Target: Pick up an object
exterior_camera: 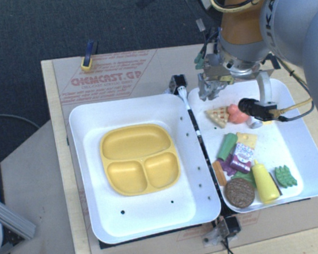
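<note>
Two shallow white bins sit side by side on the counter (112,77), which is covered by a brown sheet with red print. The left bin (88,162) holds a yellow divided plate (140,158) with one long compartment at the far side and two smaller ones at the near side; nothing lies in its compartments. A blue and yellow clip (88,56) lies at the far edge of the sheet, well apart from the bins.

The right bin (306,144) holds a crowd of toy foods. At the far side lies a waffle-like wedge (217,116), touching a pinkish-red piece (237,114). Toward the near side, a green piece (227,145) leans against a purple item (235,164), with a pale yellow square (246,139) and a printed packet (244,154) just beside them. An orange stick (219,172) lies along the bin's left wall. At the near edge sit a brown round patty (239,192), a yellow bottle (264,181) touching it, and a green ridged piece (285,176) to its right.

The grey arm with its orange band reaches in from the right, and the gripper (209,88) hangs over the far left corner of the right bin, just above the waffle-like wedge. Nothing is visible between its fingers, and whether they are spread or closed cannot be told from this angle.
</note>
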You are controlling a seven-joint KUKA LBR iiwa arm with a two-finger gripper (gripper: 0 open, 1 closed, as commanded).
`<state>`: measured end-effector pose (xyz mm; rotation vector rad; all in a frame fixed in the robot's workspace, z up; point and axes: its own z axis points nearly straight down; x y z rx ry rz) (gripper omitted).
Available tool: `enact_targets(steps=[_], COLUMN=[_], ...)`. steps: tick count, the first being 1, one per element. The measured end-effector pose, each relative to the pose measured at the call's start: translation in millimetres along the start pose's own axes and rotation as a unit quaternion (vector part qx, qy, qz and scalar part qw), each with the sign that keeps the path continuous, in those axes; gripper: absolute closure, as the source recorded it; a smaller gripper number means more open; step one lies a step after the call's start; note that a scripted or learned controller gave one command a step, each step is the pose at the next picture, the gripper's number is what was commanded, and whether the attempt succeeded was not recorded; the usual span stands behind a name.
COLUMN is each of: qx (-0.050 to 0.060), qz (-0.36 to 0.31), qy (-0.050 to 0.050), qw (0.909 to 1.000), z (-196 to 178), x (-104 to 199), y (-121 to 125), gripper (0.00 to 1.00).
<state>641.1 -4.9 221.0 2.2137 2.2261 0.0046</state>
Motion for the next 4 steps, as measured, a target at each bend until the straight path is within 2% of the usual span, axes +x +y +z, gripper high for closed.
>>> enact_targets(steps=[1, 2, 3, 4], qx=[0.000, 0.000, 0.003, 0.000], qz=[0.001, 0.002, 0.003, 0.003], qy=[-0.001, -0.001, -0.001, -0.001], qw=[1.0000, 1.0000, 1.0000, 1.0000], z=[6, 2, 6, -3], x=[18, 21, 13, 7], y=[6, 13, 7, 8], gripper=[1.00, 1.00, 1.00, 1.00])
